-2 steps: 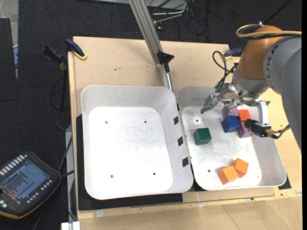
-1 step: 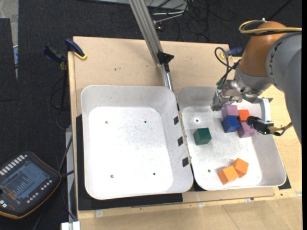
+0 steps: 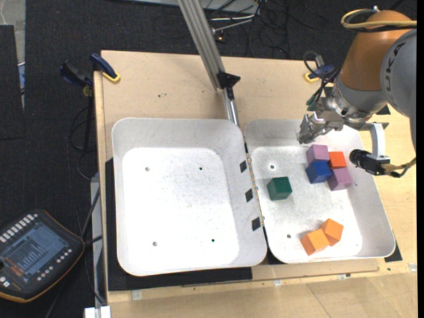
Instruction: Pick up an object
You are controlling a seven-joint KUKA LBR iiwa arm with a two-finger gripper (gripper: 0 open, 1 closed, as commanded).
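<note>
Gripper [image 3: 309, 132] hanging over the right bin [image 3: 371, 240] near its far rim, finger spread impossible to tell, nothing visibly held, purple block [image 3: 318, 153] lying just below it, touching the blue block [image 3: 318, 171] and orange block [image 3: 337, 159]

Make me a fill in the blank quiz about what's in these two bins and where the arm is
1. All the blocks lie in the ____ bin.
2. The block nearest the divider between the bins is ____.
3. The two blocks at the near end of that bin are both ____.
4. The gripper hangs over that bin's ____ end.

Missing words: right; green; orange; far
</note>
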